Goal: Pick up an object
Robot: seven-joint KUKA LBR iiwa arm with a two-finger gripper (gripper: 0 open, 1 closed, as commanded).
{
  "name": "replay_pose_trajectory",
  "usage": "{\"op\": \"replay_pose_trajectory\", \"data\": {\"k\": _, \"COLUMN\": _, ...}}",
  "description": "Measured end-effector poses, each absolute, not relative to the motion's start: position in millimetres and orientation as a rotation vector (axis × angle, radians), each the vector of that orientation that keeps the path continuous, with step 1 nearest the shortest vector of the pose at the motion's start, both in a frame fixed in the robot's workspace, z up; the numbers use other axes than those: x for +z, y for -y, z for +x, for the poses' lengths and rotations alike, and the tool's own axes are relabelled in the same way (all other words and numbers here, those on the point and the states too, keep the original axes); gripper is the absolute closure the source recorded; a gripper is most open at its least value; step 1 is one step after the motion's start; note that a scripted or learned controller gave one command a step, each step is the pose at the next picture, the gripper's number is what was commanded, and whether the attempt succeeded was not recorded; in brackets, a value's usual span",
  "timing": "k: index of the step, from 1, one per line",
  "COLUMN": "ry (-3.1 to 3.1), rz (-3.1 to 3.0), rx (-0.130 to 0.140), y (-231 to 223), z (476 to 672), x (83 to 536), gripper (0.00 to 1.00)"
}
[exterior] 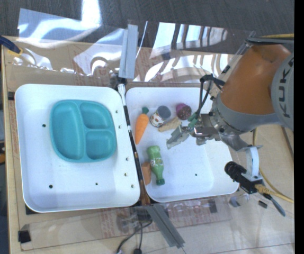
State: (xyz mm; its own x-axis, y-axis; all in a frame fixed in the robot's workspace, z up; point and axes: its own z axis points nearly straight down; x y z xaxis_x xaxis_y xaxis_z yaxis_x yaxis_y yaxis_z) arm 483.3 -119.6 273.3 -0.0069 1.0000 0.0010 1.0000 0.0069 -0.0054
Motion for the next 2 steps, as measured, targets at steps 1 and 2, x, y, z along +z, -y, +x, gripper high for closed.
{"op": "replay_pose_trajectory", "data": {"k": 1, "ry": 2.125, "rz": -2.307, "rx": 0.007, "y": 106.5, "z": 513.7, "x": 185.0, "gripper": 0.00}}
{"op": "replay_pose_trajectory", "data": {"k": 2, "ry": 2.171, "rz": -2.262, "rx": 0.006, "y": 127.6, "z": 512.0, "x": 89.7, "gripper": 0.00}}
